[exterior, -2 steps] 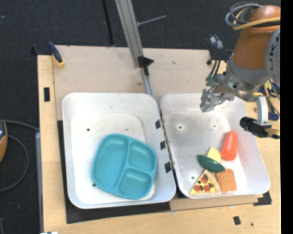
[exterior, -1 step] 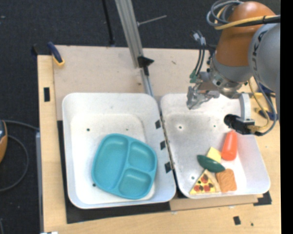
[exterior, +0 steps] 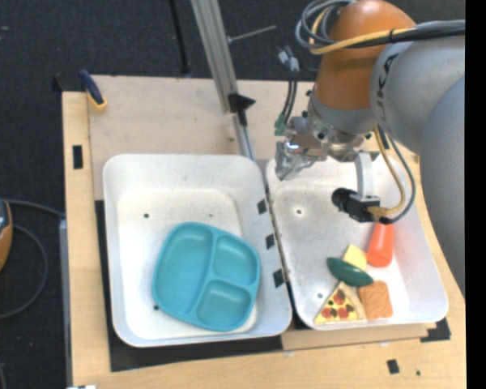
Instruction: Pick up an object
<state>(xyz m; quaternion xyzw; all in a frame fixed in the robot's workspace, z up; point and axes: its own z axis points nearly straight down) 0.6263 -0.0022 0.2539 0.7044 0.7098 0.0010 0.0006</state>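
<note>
My gripper [exterior: 288, 167] hangs over the far left corner of the right bin [exterior: 308, 217], beneath the orange wrist band. Nothing shows between its fingers. Toy food lies in that bin's near right part: an orange carrot [exterior: 381, 244], a yellow piece [exterior: 355, 257], a dark green vegetable [exterior: 350, 272], a pizza slice [exterior: 338, 306] and a brown piece [exterior: 377, 300]. All of them lie well in front of the gripper and to its right.
A teal divided plate [exterior: 206, 275] lies in the left bin [exterior: 138, 185]. A slanted aluminium post [exterior: 220, 63] rises behind the bins. A black cable part [exterior: 352, 203] dangles over the right bin. The arm's bulk covers the far right.
</note>
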